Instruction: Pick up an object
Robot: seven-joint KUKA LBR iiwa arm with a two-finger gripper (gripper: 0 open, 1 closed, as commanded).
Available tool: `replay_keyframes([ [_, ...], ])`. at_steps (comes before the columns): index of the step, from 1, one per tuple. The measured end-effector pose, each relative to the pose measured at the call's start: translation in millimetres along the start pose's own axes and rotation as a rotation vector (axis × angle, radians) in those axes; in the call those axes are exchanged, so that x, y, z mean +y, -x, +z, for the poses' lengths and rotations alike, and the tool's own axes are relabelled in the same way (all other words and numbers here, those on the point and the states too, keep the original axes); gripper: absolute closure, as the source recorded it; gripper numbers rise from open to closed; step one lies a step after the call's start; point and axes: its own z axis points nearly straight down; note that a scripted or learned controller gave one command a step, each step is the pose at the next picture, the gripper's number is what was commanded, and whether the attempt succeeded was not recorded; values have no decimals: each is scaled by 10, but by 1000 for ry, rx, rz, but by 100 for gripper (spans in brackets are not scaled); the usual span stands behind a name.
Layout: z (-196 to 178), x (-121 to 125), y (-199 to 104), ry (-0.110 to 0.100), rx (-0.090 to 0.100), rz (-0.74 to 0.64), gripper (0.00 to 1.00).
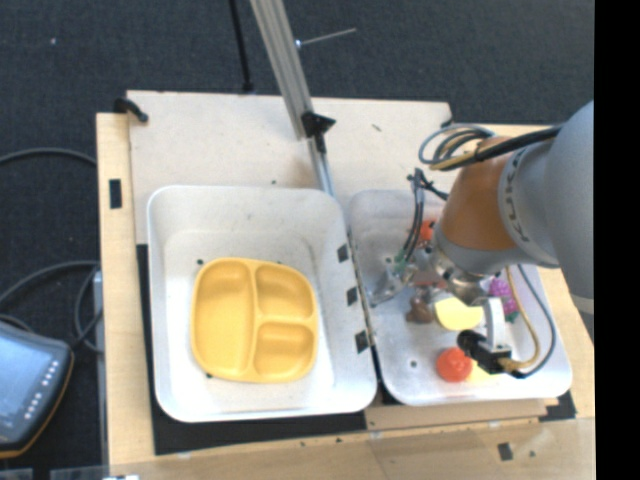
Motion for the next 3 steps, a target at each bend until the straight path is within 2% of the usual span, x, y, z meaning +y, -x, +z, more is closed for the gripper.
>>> replay_keyframes([
  [1,-1072,-650,-792,13,0,-2,0],
  [2,-1134,-634,-762,10,-1,2,100],
  [3,-1129,-635,-764,10,-1,5,0],
])
